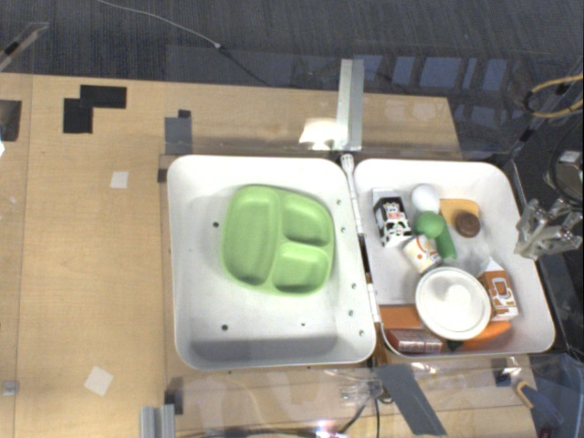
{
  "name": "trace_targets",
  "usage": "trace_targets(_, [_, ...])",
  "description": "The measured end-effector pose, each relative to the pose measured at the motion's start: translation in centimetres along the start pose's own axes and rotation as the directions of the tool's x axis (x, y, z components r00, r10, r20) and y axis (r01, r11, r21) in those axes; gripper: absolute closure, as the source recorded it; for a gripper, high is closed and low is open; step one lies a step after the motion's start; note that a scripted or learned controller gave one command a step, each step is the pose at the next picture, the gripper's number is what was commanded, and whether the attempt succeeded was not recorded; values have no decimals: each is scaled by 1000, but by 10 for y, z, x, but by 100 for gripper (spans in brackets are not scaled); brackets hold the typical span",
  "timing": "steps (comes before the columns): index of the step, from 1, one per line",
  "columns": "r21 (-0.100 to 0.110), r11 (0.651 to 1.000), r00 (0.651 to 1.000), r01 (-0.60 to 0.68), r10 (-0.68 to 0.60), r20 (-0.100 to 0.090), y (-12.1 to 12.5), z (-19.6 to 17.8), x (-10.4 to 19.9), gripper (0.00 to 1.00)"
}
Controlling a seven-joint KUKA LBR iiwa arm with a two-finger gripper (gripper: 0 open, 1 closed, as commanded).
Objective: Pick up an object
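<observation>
The right bin holds several objects. A black and white box lies near its left wall. A white round item sits at the back, with a green bottle just in front of it. A brown disc rests on a tan block. A white bowl stands at the front, over an orange item. A small brown carton lies beside the bowl. My gripper hovers at the bin's right rim, apart from all the objects and with nothing visibly in it.
The left bin holds a green divided plate. A metal post stands behind the seam between the bins. The wooden bench stretches to the left. Cables lie at the back right.
</observation>
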State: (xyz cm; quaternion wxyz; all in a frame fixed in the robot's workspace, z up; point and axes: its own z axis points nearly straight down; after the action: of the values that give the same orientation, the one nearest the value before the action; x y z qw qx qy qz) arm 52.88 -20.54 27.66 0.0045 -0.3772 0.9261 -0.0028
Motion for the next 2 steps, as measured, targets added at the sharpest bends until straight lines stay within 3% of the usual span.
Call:
trace_targets(1, [0,995,995,-104,104,3,-64,-27,-70,100])
trace_targets(2, [-1,886,886,464,-464,3,-87,-9,-92,100])
